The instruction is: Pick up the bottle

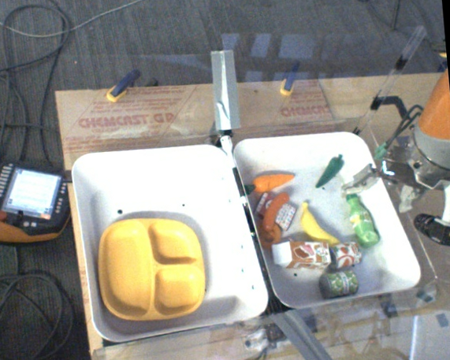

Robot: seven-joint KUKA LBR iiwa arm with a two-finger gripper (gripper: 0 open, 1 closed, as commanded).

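Note:
A small green bottle (362, 220) lies on its side in the right bin (309, 145), close to the bin's right wall, with its cap end toward the back. My gripper (369, 174) reaches in over the right rim and hovers just behind and above the bottle's cap end. Nothing is visibly held in it. The orange-banded wrist (438, 111) sits at the right edge.
The right bin also holds a carrot (273, 182), a green pepper (329, 169), a banana (315, 225), a printed carton (305, 254), a can (345, 255) and a dark round item (339, 284). In the left bin (98, 179) lies a yellow divided tray (151, 265).

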